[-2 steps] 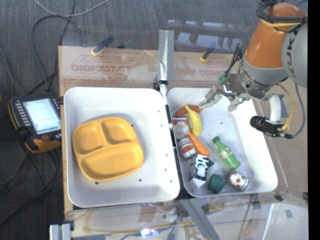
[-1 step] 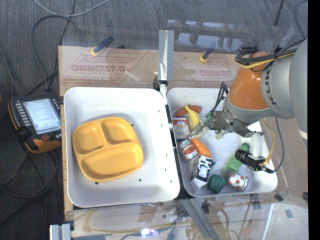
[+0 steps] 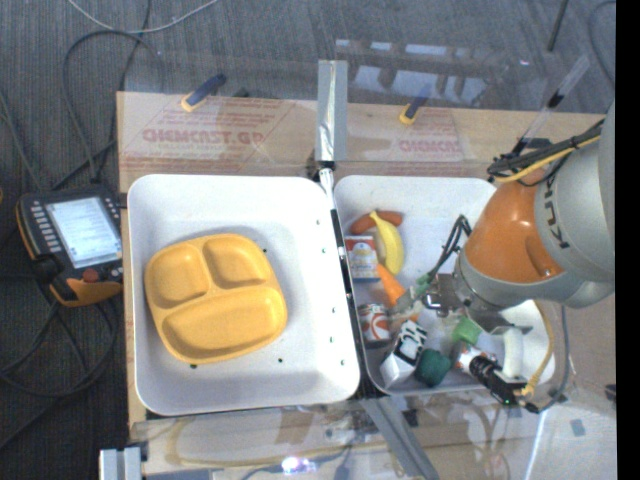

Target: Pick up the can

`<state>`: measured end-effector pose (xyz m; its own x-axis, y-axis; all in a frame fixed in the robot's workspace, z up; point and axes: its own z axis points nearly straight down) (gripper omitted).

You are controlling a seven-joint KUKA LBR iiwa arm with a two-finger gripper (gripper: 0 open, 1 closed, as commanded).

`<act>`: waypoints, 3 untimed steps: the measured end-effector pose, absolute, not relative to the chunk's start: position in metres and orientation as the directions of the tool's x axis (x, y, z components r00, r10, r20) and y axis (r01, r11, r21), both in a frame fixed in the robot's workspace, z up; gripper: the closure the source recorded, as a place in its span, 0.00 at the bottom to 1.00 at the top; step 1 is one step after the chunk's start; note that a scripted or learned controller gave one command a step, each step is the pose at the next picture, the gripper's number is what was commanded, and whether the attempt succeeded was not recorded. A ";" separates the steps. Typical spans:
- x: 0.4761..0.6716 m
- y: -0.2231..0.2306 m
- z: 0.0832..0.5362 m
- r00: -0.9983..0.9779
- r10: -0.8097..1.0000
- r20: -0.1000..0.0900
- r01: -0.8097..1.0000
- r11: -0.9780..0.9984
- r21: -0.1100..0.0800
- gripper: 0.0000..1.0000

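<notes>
A small red and white can [image 3: 375, 322] lies on its side in the right bin [image 3: 440, 196], close to the bin's left wall. My gripper [image 3: 436, 300] hangs low over the middle of this bin, to the right of the can and a short way apart from it. The grey and orange arm covers the bin's right half. I see nothing held in the gripper.
Around the can in the right bin lie a banana [image 3: 389, 243], a small carton [image 3: 362, 258], an orange carrot [image 3: 390, 284], a black and white pack [image 3: 408, 345] and a dark green cylinder [image 3: 433, 367]. The left bin [image 3: 180, 193] holds a yellow divided tray [image 3: 214, 295].
</notes>
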<state>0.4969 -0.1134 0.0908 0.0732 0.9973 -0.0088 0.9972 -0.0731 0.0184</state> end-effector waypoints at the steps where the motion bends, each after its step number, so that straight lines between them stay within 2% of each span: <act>1: 0.483 -0.178 0.213 0.168 0.986 -0.003 0.986 -0.168 -0.003 0.00; 2: 0.483 -0.100 0.116 0.203 0.979 -0.005 0.979 -0.203 -0.001 0.00; 3: 0.483 -0.185 0.191 0.221 0.975 -0.004 0.975 -0.221 -0.003 0.00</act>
